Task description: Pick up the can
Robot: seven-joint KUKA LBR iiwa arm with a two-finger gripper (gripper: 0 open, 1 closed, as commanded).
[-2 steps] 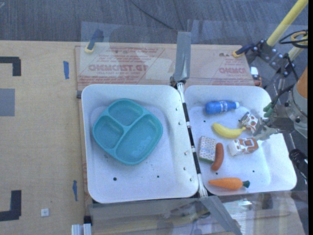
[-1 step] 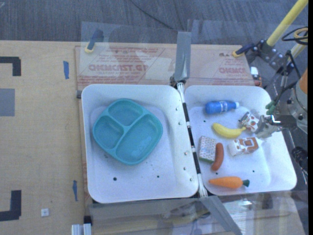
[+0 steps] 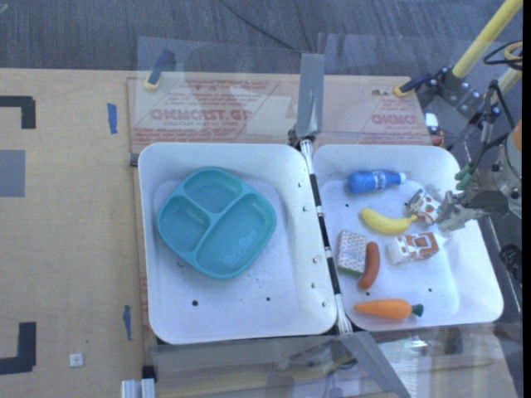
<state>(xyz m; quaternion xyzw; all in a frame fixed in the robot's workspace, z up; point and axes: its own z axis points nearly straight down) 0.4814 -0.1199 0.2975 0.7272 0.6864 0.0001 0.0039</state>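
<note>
The right bin (image 3: pixel 473 305) holds a small white and red-brown can (image 3: pixel 422 206) lying near its right wall, just right of the banana (image 3: pixel 387 220). My gripper (image 3: pixel 449 213) hangs low over the bin's right side, directly beside the can on its right and touching or almost touching it. A second white and red-brown pack (image 3: pixel 414 247) lies a little nearer the front, below the can. The arm's grey wrist (image 3: pixel 485 191) comes in over the bin's right rim.
A blue bottle (image 3: pixel 373 181) lies at the back of the right bin. A checkered sandwich piece (image 3: pixel 351 251), a sausage (image 3: pixel 369 265) and a carrot (image 3: pixel 387 309) lie toward the front. The left bin (image 3: pixel 166 305) holds a teal divided plate (image 3: pixel 216 221).
</note>
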